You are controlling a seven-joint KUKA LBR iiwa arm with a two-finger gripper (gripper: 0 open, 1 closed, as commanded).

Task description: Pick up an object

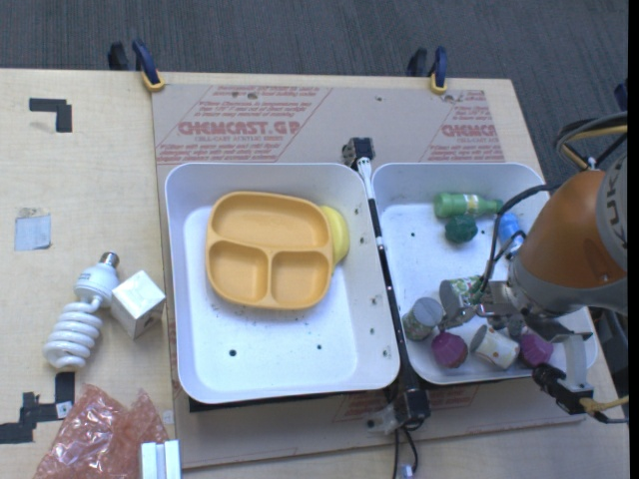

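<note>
robot arm reaching low into the right white bin (419,193), among small clutter.
left white bin (190,297) holds a yellow three-compartment plastic tray (268,249); the grey arm with orange band (569,238) puts its hand (479,312) over the right bin's near end, grip state not discernible, beside a magenta ball (448,348), a white cylinder (496,348), a grey lump (425,313); a green bottle (463,205) lies at the far end.

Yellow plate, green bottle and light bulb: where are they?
yellow plate (268,245), camera view, on its middle divider.
green bottle (461,205), camera view, on its body.
light bulb (78,319), camera view, on its white spiral.
</note>
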